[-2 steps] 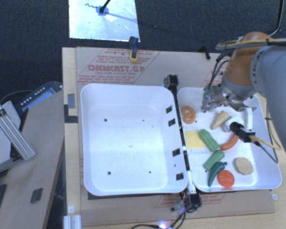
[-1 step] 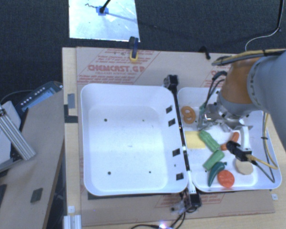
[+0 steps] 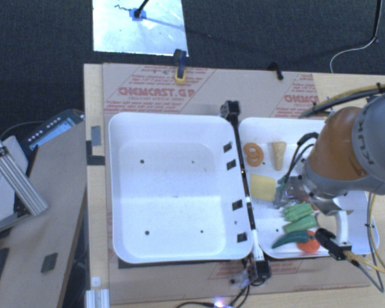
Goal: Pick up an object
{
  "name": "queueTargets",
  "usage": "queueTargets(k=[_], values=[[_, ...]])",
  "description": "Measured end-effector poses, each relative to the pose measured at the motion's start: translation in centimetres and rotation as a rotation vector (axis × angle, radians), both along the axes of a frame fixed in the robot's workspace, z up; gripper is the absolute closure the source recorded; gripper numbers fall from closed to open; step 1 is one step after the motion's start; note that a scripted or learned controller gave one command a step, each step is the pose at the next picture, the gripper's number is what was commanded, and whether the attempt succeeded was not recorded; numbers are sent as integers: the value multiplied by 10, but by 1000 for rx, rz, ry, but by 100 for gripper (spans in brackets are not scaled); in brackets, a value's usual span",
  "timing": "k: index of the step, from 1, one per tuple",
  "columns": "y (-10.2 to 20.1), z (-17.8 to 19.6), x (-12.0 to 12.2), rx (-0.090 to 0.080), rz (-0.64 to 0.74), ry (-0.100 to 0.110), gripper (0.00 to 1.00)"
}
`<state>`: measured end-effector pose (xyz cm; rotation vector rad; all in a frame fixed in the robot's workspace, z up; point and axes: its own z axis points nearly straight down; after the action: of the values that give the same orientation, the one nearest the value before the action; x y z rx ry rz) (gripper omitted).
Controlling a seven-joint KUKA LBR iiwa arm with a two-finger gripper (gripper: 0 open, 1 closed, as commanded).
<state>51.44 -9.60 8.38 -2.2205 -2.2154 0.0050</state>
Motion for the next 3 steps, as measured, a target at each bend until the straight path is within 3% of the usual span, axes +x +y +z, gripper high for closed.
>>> queueTargets(k=[1, 2, 3], values=[[35, 106, -27, 0, 9, -13, 100], [93, 329, -26, 1, 13, -27, 100], [142, 294, -28, 0, 12, -7, 100]])
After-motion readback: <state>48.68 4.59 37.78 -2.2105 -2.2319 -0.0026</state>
